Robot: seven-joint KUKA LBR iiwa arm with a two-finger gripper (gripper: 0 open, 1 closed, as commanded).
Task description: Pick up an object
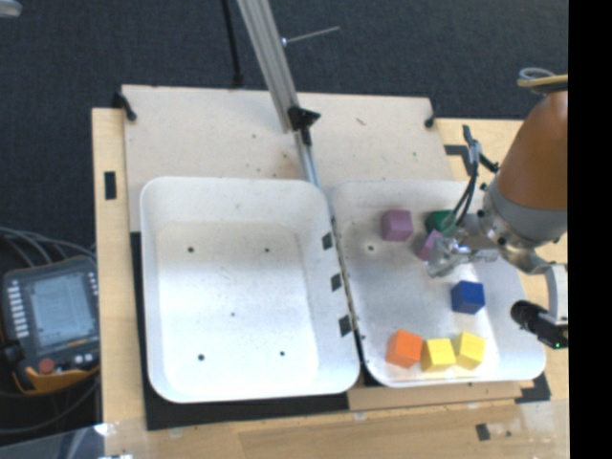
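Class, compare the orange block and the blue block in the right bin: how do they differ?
The orange block sits at the near edge, beside a yellow block; the blue block stands alone, further up the bin. The blue block lies nearer the gripper than the orange block. The orange block looks slightly larger. Both are cube-like and rest in the right bin.

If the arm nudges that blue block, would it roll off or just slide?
The blue block looks like a cube with flat faces, so it would probably slide or spin, not roll. It looks small and rigid, likely light and easy to push. It lies apart from the orange block and the bin's rim, so it has room to skid.
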